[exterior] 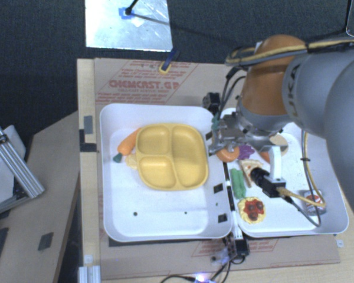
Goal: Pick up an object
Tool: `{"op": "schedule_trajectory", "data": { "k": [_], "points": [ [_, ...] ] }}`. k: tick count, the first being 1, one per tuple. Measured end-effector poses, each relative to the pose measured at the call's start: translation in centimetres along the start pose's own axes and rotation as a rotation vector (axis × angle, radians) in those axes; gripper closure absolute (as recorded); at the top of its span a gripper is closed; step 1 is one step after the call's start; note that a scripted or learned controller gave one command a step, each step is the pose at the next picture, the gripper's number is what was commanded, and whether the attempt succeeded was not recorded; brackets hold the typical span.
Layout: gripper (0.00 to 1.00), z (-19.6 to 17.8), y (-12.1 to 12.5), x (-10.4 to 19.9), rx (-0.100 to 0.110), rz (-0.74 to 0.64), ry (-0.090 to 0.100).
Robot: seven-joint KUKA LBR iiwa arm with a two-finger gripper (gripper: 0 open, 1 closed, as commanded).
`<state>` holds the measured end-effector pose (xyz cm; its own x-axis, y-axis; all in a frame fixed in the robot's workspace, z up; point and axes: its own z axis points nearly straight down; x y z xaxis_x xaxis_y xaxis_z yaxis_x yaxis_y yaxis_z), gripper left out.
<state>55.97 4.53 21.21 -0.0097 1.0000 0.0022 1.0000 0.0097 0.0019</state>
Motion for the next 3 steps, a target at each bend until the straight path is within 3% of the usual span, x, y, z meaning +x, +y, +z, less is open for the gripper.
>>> {"op": "schedule_trajectory", "data": {
  "k": [1,3],
  "points": [
    [1.00,-0.7,0.5,4.4,0.000,0.001,0.000],
    [1.00,-2.2,0.6,4.9,0.000,0.004,-0.001]
  ]
}}
